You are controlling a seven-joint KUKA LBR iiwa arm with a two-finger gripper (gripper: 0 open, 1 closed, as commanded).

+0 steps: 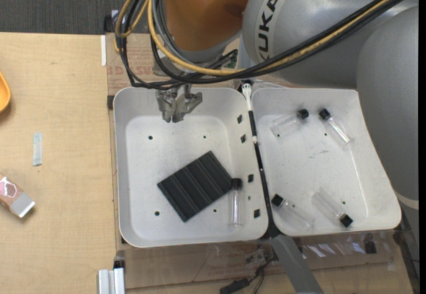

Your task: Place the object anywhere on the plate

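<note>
A black ribbed plate lies flat, turned at an angle, in the middle of the left bin. A clear vial with a black cap lies on the bin floor along the plate's right corner, its cap touching the plate's edge. My gripper hangs over the far edge of the left bin, well behind the plate and the vial. Its fingers look shut, with nothing between them.
The right bin holds several more clear vials with black caps, two near its far side and two near its front. The arm's orange band looms over the far bench. Small items lie on the wooden table to the left.
</note>
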